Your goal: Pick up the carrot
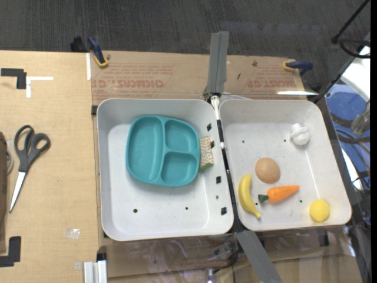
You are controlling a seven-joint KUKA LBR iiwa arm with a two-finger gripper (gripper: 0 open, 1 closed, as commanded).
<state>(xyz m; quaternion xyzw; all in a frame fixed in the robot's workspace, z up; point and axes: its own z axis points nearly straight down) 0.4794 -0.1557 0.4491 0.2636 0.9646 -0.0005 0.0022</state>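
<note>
An orange carrot (281, 193) with a small green stub at its left end lies flat in the right bin (259, 128), near the front. Its pointed tip faces right and slightly away. The stub end sits close to a yellow banana (247, 197), and a brown egg (267, 170) rests just behind the carrot. Nothing touches the carrot from above.
A yellow lemon (319, 210) sits in the right bin's front right corner and a small white object (300, 135) at its back right. The left bin (165, 211) holds a teal divided plate (163, 151) with a sponge (206, 152) beside it. Scissors (26, 152) lie on the bench at far left.
</note>
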